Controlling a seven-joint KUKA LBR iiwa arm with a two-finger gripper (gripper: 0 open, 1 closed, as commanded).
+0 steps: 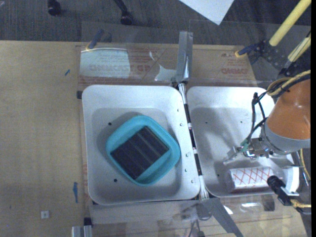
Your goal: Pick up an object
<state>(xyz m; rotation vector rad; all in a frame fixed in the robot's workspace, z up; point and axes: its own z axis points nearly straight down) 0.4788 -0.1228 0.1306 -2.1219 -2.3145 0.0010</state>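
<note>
Near right, right bin (217, 107): one white box with a red lattice pattern (251, 177), lying flat against the near wall. Just beyond and touching or nearly touching its far edge, the gripper (242, 151), pointing left over the bin floor; I cannot tell how its hand is set, and nothing shows between it. Above it, the arm's orange band (291, 115) and dark cables (257, 112). Left bin (98, 102): one blue tray (143, 149) with a dark ribbed insert, set at a slant mid-floor. Far: a clear divider plate (185, 56) standing upright between the bins.
</note>
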